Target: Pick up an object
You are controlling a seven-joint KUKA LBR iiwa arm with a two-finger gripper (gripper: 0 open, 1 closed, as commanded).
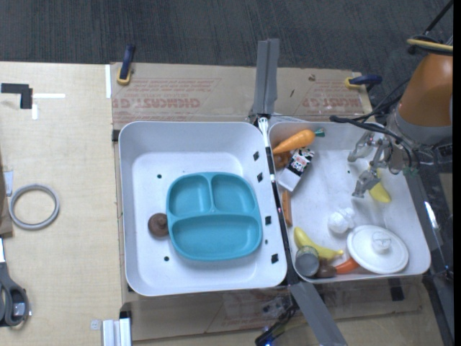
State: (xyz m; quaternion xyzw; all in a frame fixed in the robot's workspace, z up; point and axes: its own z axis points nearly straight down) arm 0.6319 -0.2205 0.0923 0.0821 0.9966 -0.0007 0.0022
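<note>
Camera view: gripper (365,187) hangs at three o'clock, grip unreadable, yellow piece (380,192) touching; carrot (292,142) points toward two o'clock.

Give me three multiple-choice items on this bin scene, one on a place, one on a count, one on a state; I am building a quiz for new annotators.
1. Where does the teal plastic divided plate lie?
A. in the left white bin
B. in the right white bin
C. on the wooden bench

2. How many compartments does that plate have?
A. two
B. three
C. four

3. How does the grey ring of tape lie?
A. flat on the bench, outside both bins
B. propped on a bin rim
C. inside the plate

Answers: 1 A, the plate sits inside the left white bin. 2 B, two small sections sit above one long one. 3 A, the ring rests flat, left of the bins.
</note>
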